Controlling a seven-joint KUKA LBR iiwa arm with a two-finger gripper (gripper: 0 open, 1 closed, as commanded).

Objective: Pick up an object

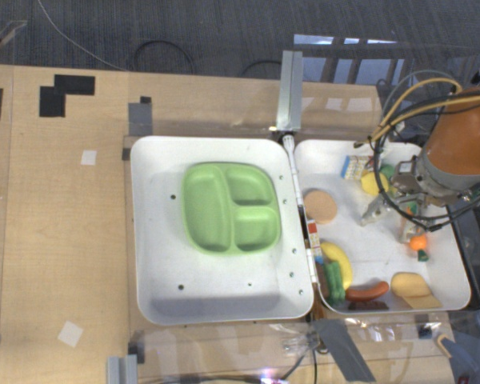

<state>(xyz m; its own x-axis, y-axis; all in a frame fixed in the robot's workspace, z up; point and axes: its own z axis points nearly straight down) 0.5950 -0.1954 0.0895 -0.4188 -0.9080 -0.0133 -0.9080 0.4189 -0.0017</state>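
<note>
While I hang over the right bin (464, 290), my gripper (392, 210) sits low among the clutter near its middle, and I judge this to be the approach step: nothing is visibly held. Whether my jaws are wide or narrow I cannot tell, since cables and the wrist hide them. Candidate things all lie in this bin: a round tan disc (321, 206) toward the left wall, a banana (339, 262) beside a green piece (333, 278) along that wall, a red sausage-shaped item (368, 291) at the near edge, a yellow-tan block (413, 286) in the near right corner, a small orange piece (420, 246) just beside my wrist, and a yellow thing (370, 184) with a blue-and-white box (354, 166) toward the far side. The next move, I think, calls for settling on one thing that lies apart from the rest, dropping squarely over it and closing. Crowding along the near-left corner could spoil a grip there. In the left bin (156, 294) rests a green divided tray (228, 206), well apart from me, on the wooden surface (56, 238).
</note>
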